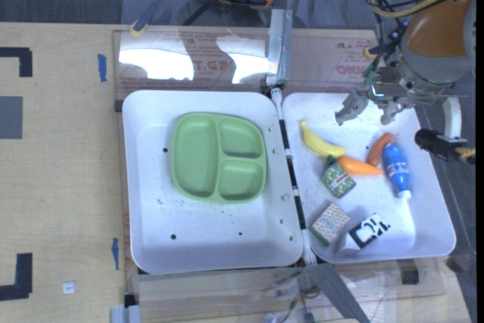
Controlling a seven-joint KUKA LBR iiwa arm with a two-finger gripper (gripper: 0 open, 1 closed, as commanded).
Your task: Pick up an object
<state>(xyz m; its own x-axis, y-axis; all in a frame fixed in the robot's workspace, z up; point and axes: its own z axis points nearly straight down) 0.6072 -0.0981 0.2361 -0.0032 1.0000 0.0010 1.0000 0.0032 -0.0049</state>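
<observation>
- The grey two-finger gripper [372, 113] hangs over the far part of the right shallow white bin [432, 232], its fingers [348, 113] spread apart with nothing between them.
- Just beside and nearer than the fingers lies a curved yellow plastic banana [319, 141]; an orange toy carrot [360, 167] sits below it.
- A blue and white bottle [396, 169] and a small orange piece [379, 148] lie under the right fingertip's side.
- Further out are a green printed packet [337, 178], a patterned cube [330, 223] and a black-and-white block [368, 231].
- The left shallow white bin [144, 215] holds a green divided plate [219, 156], well apart.
- Judged progress: nothing is lifted yet; choosing, descending and closing all remain.
</observation>
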